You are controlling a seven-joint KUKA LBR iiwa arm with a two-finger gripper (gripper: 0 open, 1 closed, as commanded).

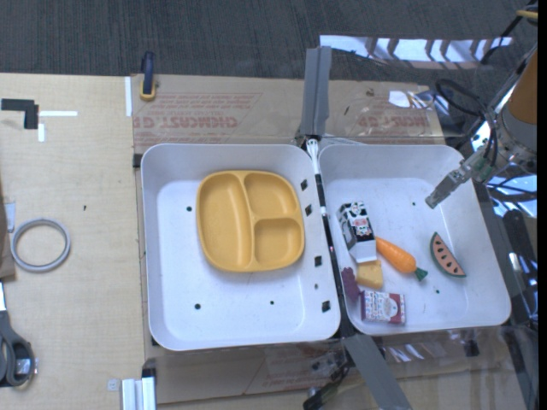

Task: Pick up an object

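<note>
The right bin (479,310) holds several toy foods. A black-and-white cow-print carton (357,226) lies near its left wall, with an orange carrot (396,255) beside it. A yellow cheese wedge (369,274) and a dark red box (382,307) lie below them. A watermelon slice (447,256) rests toward the right. My gripper (446,188) hangs over the upper right part of this bin, above and apart from the watermelon slice, with nothing seen in it. The left bin (171,306) carries a yellow divided plate (250,220).
A grey tape roll (38,244) and scissors (13,361) lie on the wooden bench at far left. An orange-handled clamp (148,77) sits at the back. Cables (461,96) crowd the upper right beside the arm.
</note>
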